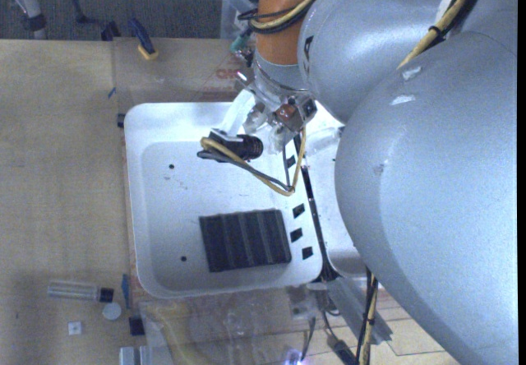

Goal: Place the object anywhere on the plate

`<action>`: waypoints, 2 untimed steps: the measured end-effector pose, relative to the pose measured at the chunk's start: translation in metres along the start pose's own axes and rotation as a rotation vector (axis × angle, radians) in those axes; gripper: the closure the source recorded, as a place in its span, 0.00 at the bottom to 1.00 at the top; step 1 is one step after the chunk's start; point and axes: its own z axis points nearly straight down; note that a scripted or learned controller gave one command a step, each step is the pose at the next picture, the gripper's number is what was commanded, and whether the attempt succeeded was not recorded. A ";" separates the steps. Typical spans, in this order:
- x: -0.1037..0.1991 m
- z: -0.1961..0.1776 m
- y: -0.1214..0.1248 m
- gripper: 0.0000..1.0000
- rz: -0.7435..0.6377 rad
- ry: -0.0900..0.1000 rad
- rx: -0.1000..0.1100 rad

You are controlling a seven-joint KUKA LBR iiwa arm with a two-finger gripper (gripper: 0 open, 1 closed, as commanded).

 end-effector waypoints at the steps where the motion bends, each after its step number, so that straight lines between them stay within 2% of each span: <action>1: 0.038 0.051 -0.035 1.00 0.399 0.004 0.000; 2: 0.065 0.086 -0.021 1.00 0.121 0.001 -0.002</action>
